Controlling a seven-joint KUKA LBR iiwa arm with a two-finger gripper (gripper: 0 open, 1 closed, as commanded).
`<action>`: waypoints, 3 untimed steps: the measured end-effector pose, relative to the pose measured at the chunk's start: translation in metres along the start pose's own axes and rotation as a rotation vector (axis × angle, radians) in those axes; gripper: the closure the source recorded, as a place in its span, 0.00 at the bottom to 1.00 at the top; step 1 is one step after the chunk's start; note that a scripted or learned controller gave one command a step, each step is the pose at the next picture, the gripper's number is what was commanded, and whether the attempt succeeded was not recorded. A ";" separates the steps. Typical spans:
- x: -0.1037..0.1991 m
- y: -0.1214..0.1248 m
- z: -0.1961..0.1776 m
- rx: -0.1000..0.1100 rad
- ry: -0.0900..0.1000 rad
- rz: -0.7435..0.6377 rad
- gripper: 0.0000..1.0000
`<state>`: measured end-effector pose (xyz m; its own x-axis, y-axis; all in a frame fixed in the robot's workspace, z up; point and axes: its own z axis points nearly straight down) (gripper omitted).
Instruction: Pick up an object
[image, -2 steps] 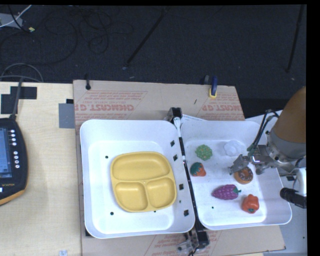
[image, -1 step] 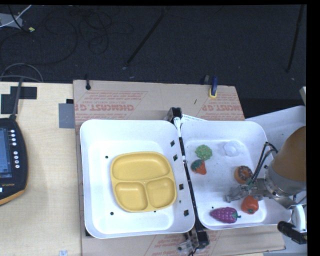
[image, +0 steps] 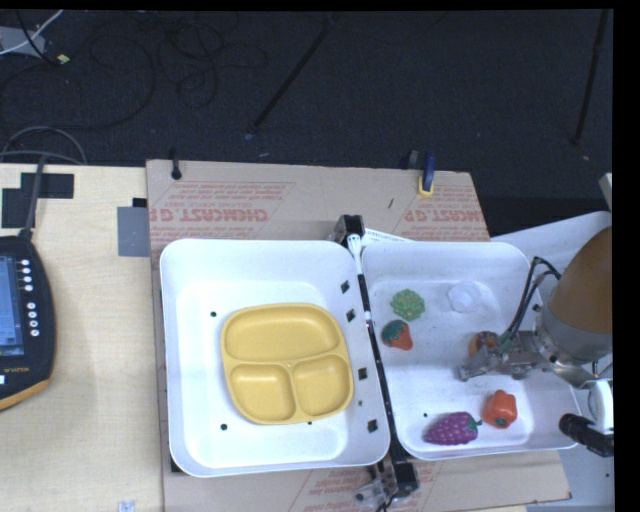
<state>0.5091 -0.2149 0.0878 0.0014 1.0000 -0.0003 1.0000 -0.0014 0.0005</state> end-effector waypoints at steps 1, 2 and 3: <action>0.084 0.029 0.001 0.001 0.005 -0.008 0.00; 0.076 -0.019 0.000 0.004 0.001 -0.001 0.00; 0.075 -0.017 -0.010 0.003 0.001 0.005 1.00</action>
